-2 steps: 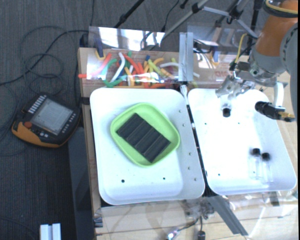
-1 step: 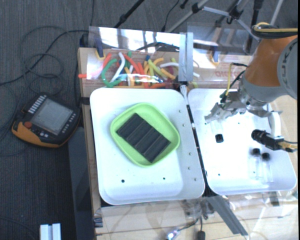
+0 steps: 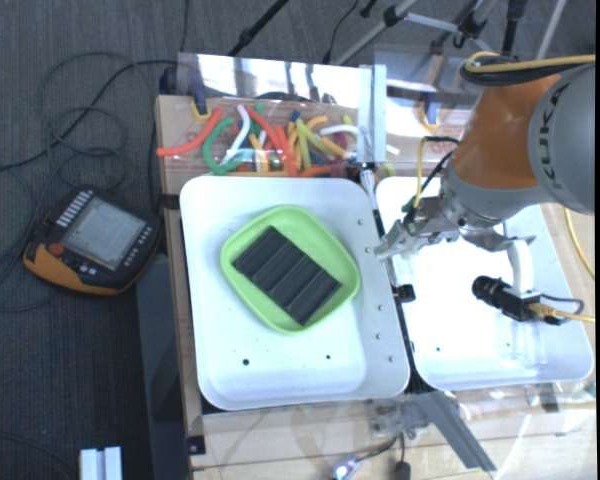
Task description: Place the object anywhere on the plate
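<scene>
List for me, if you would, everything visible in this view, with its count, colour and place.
Shallow plastic bins: two, white, side by side on the bench.
Rounded square plate: one, green, in the left bin.
Flat ribbed rectangular object: one, dark grey, lying on the plate.
Bendy tubes: many, red, orange, green, yellow and white, in a clear tray behind the left bin.
Handheld control pendant: one, grey and orange, on the floor left of the bench.
Cables: several, black, on the floor.
Robot arm: one, grey with an orange band, over the right bin.
Gripper: one, metallic, at the right bin's left edge.
</scene>
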Controlling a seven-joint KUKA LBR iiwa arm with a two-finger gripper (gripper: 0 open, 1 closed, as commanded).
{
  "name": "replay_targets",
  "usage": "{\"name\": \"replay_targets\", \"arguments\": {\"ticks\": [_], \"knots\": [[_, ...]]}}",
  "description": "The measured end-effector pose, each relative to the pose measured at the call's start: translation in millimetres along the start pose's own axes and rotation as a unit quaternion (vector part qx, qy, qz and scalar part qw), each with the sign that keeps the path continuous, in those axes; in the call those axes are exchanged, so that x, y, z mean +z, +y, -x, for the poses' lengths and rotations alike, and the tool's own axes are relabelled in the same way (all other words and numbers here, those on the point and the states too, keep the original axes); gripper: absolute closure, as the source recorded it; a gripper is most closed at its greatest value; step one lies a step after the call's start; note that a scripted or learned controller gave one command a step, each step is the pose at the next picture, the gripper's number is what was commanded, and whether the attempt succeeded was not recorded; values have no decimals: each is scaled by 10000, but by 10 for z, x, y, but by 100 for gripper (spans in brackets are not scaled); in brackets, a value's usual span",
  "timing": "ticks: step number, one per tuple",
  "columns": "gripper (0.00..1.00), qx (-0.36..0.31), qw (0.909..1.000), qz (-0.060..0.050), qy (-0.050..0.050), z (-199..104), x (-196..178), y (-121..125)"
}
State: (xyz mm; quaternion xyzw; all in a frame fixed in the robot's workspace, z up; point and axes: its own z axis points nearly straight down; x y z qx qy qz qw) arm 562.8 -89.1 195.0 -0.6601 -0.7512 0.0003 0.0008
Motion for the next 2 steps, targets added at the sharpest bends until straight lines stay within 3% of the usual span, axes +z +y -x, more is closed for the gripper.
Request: {"name": "replay_targets", "arguments": {"ticks": [1,2], "knots": [[100,-965,9953,-6,2,-692,124,63],[0,-961,9954,-4,2,-688,121,62]]}}
